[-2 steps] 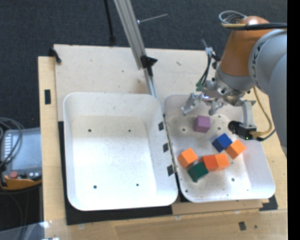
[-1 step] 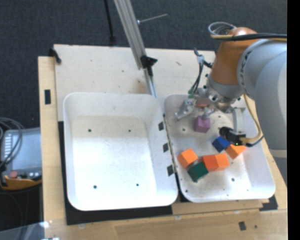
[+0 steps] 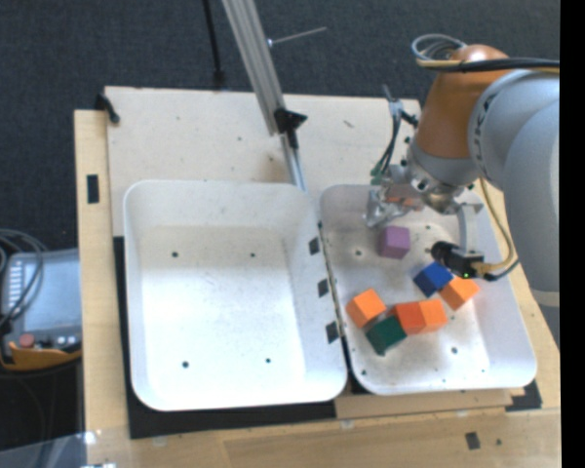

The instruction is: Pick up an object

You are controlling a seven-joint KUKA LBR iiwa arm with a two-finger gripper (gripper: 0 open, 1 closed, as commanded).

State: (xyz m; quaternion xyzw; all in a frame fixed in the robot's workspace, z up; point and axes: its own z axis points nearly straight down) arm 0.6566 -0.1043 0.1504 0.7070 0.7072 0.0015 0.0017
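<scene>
Two shallow white bins are seen side by side on the worktop (image 3: 195,130). The left bin (image 3: 224,291) is bordered by the right bin (image 3: 497,354), in which all the small blocks are gathered.

The arm (image 3: 512,115), grey with an orange band, is extended in from the right over the far part of the right bin. The pincer (image 3: 388,208) is placed low near that bin's far left corner. Whether it is wide or narrow cannot be told, as its tips are blurred and partly hidden by the wrist. No block is seen between them.

A purple block (image 3: 395,241) is found just below the pincer, very close to it; contact cannot be judged. A blue block (image 3: 432,279) is located to the right of centre, with a small orange block (image 3: 459,292) touching or nearly touching its right side. Nearer the front, an orange block (image 3: 367,307) is set beside a wider orange block (image 3: 421,315), and a dark green block (image 3: 385,334) is tucked against both from below.

A slanted metal rail (image 3: 258,66) is seen rising behind the bins. A grey and orange handheld unit (image 3: 34,310) with cables is seen at the left, off the worktop.
</scene>
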